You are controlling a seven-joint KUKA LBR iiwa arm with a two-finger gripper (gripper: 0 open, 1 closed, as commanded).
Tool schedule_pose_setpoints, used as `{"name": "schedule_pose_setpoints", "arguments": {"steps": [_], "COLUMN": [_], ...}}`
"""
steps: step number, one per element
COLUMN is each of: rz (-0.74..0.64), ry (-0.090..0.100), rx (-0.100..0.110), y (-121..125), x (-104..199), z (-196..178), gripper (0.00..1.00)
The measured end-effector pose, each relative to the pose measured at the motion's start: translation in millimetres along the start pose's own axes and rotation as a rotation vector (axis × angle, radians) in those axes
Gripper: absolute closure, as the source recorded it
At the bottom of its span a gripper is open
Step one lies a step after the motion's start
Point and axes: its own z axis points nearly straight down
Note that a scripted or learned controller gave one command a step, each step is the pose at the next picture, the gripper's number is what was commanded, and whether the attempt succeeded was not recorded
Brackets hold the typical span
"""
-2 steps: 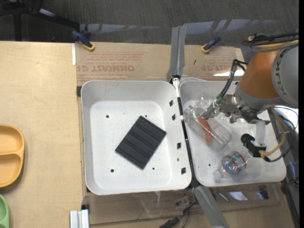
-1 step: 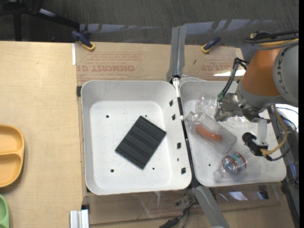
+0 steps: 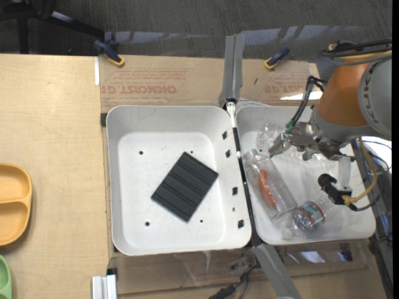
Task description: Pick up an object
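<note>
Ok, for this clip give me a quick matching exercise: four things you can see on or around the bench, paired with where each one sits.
Things:
1. black ribbed pad
2. clear plastic bottle
3. orange tray
4. arm

Places:
A. at the left edge of the view, on the wooden bench
B. lying in the right bin
C. lying in the left bin, set at a slant
D. over the back of the right bin, reaching in from the right

Pairs: 1-C, 2-B, 3-A, 4-D
</note>
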Motion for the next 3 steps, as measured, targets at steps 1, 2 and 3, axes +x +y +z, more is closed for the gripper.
{"name": "schedule_pose_setpoints", "arguments": {"steps": [1,2,3], "rz": [-0.115,-0.175,-0.175], "ry": [0.000,-0.015,0.000], "rx": [0.051,0.035,0.048], "y": [-90.6,-4.3,-31.9], "x": [-61.7,-4.7,-21.8], "z": [35.0,38.5,-20.0], "gripper": [0.00,0.00,0.00]}}
